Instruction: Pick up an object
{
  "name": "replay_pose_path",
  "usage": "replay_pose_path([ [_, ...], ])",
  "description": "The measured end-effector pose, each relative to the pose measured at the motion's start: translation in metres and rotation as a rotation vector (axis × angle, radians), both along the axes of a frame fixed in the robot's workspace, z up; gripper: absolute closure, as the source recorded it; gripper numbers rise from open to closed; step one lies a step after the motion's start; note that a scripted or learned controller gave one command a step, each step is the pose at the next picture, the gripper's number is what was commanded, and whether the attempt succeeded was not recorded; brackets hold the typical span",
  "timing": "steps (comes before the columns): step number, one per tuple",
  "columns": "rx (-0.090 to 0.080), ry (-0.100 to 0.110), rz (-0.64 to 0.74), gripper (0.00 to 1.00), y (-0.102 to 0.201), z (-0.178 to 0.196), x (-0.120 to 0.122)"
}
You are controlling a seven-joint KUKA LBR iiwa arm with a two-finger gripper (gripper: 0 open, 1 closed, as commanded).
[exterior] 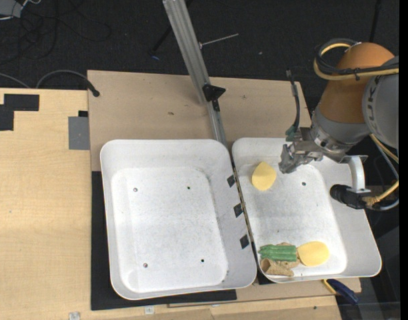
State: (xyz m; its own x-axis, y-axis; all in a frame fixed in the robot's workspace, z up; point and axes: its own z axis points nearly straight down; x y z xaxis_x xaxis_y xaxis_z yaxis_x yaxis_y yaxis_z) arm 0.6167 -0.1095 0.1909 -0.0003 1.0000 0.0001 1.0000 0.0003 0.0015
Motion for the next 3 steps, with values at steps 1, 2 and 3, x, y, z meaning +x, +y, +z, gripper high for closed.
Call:
replay_pose_path([
  [1, -0.001, -0.001, -0.002, 1.0, -0.006, 0.045, -0.005],
  [2, 0.002, 0.003, 0.004, 1.0, 0.055, 0.046, 0.002],
  [3, 0.002, 0.002, 0.004, 1.0, 0.106, 0.054, 0.003],
])
